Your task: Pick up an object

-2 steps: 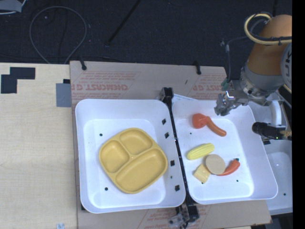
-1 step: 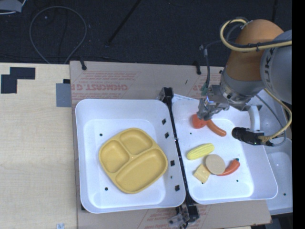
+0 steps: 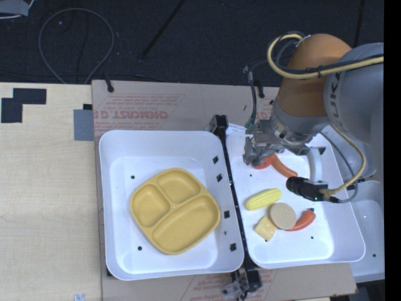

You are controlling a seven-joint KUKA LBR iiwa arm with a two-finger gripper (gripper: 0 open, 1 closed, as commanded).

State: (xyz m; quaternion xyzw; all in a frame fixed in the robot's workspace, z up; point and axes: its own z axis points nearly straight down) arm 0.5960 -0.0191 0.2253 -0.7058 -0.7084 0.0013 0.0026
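- The nearest candidate for the pick is the curved orange-red toy vegetable (image 3: 282,166). It lies flat on the floor of the right bin (image 3: 313,246), toward the far side, with one end right under the gripper (image 3: 255,158).
- I judge it to be light, hollow plastic: stiff, smooth and a bit slippery, but not fragile. It is thin and curved, so I would take it across the middle, where it is narrow. A grasp near a tapered end could let it squirt out.
- The gripper points straight down over the piece's left end, low in the bin. From this angle I cannot tell whether it is wide or narrow, or whether it touches the piece.
- The arm (image 3: 313,74) leans in from the right, its orange band above the wrist, which sits over the bin's far edge.
- Nearer me in the same bin are a toy corn cob (image 3: 263,198), a tan round disc (image 3: 282,215), a yellow block (image 3: 265,229) and a toy carrot (image 3: 306,219). The last three are bunched together, well apart from the gripper.
- The left bin (image 3: 125,155) holds a yellow divided plate (image 3: 175,211), and both bins sit on the tabletop (image 3: 44,187).
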